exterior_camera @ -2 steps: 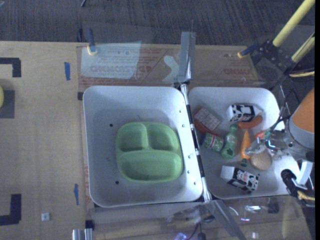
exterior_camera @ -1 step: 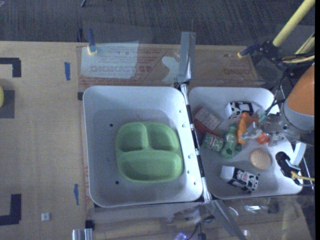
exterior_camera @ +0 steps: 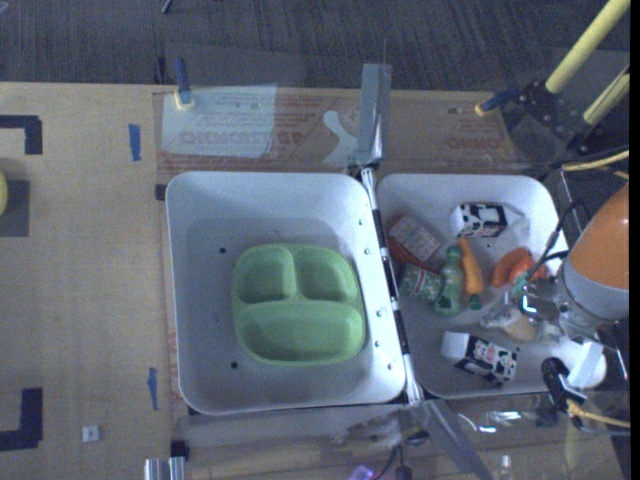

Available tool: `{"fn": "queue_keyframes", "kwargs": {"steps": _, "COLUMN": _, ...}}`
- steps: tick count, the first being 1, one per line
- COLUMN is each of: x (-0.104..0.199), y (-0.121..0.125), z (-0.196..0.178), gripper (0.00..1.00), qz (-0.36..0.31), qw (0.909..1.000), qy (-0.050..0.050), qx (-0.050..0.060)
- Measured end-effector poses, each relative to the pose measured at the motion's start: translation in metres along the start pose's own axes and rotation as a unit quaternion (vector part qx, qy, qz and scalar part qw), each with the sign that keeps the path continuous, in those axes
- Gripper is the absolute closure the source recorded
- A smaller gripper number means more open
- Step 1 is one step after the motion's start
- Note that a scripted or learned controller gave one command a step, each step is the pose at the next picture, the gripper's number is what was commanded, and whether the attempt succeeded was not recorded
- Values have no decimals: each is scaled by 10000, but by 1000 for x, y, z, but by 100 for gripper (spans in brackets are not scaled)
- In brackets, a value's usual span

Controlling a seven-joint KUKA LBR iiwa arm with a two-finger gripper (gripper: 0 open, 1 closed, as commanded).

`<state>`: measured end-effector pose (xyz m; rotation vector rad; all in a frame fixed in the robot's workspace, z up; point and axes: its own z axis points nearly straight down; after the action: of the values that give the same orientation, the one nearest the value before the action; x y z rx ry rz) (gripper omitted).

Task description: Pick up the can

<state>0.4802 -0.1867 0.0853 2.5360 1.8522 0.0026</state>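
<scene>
Tan desk, dark carpet behind. Left bin has green tray with three parts. Right bin full of small stuff: green can on its side near left wall, green bottle touching it, orange thing, two black-and-white cartons. Gripper low in bin on right side, near orange thing, apart from can. Can't tell if gripper is released or clenched. Step looks like reaching; can not picked up yet. Next: gripper needs to go left, over can, then squeeze.
</scene>
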Motion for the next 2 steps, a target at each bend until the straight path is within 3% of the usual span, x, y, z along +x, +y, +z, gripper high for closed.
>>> {"fn": "queue_keyframes", "kwargs": {"steps": 1, "x": -1, "y": 1, "z": -9, "gripper": 100, "qz": 10, "qw": 10000, "qy": -8, "qx": -5}}
{"fn": "queue_keyframes", "kwargs": {"steps": 2, "x": 19, "y": 130, "z": -128, "gripper": 100, "qz": 248, "qw": 9997, "qy": -11, "qx": 10}}
